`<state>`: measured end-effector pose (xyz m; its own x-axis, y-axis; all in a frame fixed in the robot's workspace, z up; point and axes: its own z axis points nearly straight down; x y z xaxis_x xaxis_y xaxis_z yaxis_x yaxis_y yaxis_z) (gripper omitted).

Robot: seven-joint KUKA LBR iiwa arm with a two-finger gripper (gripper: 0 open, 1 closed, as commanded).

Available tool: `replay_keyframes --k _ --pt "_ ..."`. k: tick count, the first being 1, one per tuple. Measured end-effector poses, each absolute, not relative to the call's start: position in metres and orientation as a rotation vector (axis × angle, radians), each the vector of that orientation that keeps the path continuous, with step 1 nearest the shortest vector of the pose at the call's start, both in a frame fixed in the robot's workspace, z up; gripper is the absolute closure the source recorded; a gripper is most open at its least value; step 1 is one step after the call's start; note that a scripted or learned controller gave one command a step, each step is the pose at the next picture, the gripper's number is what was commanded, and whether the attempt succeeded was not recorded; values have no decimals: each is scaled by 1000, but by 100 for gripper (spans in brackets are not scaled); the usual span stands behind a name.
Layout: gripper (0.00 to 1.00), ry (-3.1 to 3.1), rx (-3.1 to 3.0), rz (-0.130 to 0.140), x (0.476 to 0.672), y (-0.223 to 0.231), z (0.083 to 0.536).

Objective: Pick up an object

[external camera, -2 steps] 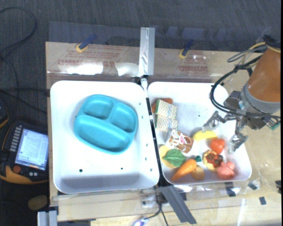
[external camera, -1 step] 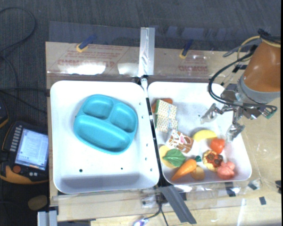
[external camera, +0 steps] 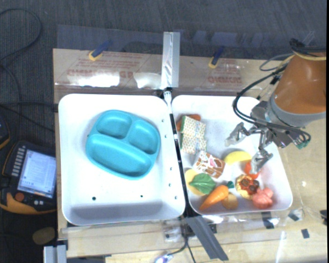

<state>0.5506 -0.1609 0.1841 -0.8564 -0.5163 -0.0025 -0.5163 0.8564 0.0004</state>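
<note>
Bright even light, white bins (external camera: pixel 77 196) glaring, picture slightly soft.

the arm (external camera: pixel 301 86) shows a broad, rounded orange band, smooth and slightly glossy, above a grey wrist section. black cables (external camera: pixel 249 95) loop out from the wrist on its left side and curve back in. below the wrist sits the gripper (external camera: pixel 249 144), a pale grey metal piece with two thin fingers (external camera: pixel 236 133) and small dark fittings.

A robotics lab: bench (external camera: pixel 71 64) with taped plastic sheeting, loose cables (external camera: pixel 11 32), a teach pendant (external camera: pixel 27 177) on grey carpet.
</note>
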Motion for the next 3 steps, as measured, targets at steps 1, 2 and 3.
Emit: replay_keyframes --k 1,2,3 --pt "0 3024 -799 -10 612 -224 90" --pt "100 3019 -797 -13 614 -223 102" --pt "100 3063 -672 -1 623 -217 249"
